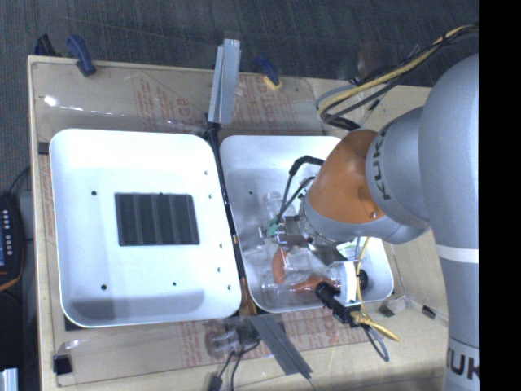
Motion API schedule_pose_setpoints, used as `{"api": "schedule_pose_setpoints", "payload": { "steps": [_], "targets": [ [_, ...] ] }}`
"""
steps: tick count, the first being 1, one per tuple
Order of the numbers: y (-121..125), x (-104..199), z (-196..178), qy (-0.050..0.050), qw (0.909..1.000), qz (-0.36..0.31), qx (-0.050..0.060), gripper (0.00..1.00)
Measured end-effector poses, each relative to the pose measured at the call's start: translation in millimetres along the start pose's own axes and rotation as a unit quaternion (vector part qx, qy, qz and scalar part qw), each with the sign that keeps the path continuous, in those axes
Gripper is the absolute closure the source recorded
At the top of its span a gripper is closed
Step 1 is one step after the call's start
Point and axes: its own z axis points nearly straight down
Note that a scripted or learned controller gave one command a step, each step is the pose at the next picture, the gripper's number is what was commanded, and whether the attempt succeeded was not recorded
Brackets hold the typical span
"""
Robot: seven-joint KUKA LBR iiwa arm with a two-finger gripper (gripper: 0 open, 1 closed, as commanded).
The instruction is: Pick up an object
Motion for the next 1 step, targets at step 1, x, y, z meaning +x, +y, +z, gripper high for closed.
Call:
{"api": "schedule_pose_setpoints", "payload": {
  "steps": [1],
  "targets": [
    [-0.7, 0.8, -8.7, 0.0, 1.0, -0.003, 0.002, 1.0]
  ]
}}
